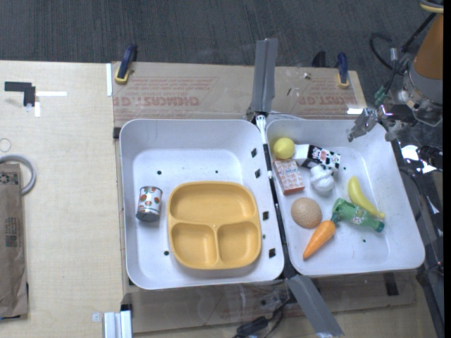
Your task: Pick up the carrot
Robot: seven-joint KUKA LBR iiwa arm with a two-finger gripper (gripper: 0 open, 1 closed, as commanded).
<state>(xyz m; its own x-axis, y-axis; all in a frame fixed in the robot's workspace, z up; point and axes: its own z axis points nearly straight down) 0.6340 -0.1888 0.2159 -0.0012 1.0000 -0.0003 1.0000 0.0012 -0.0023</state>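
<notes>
Right bin (394, 259), carrot (319, 239) touching egg (306, 213)

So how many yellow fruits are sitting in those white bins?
2, both in the right bin: a lemon near its top left corner, and a banana towards the right, above the carrot. Nothing seems to hide another.

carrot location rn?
The carrot lies in the right bin, near its front edge, just below the egg and left of the green packet.
</notes>
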